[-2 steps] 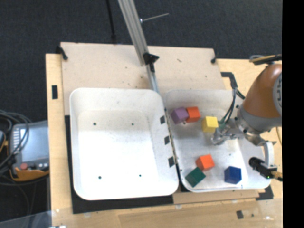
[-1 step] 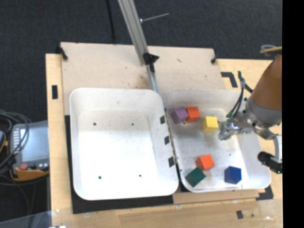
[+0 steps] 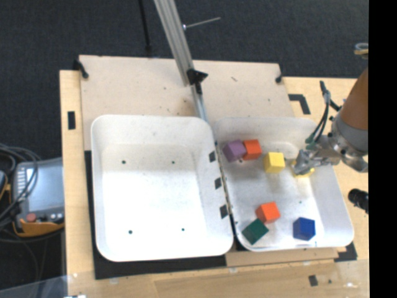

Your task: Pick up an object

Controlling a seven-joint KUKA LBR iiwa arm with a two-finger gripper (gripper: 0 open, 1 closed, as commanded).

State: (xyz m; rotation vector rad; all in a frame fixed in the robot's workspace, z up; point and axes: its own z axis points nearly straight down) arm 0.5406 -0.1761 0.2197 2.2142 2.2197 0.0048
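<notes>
Your pale worktop [image 3: 142,85] carries two white bins; in the right bin [image 3: 338,225], the yellow cube [image 3: 275,162] sits just left of the hand [image 3: 303,166], whose opening I cannot tell. It looks light, rigid, smooth; grip opposite flat faces

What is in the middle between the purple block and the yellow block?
An orange block sits between them in the camera view. It is right up against the purple block, with a bare gap of white bin before the yellow block.
</notes>
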